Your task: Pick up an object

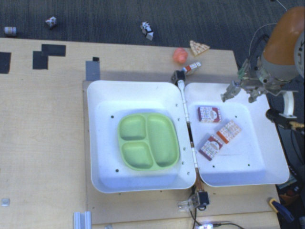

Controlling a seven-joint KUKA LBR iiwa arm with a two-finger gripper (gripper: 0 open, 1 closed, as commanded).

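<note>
In the right bin lie three small packets: a red and white box near the back, an orange and white box in the middle, and a red and white packet in front of it. My gripper hangs over the bin's back right part, to the right of and behind the packets, with its two fingers spread apart and nothing between them. The arm's orange band is at the right edge.
The left bin holds a green divided tray. Behind the bins on the bench lie a red ball, a pizza-slice toy and a small tube. Small bits of litter lie on the dark floor beyond.
</note>
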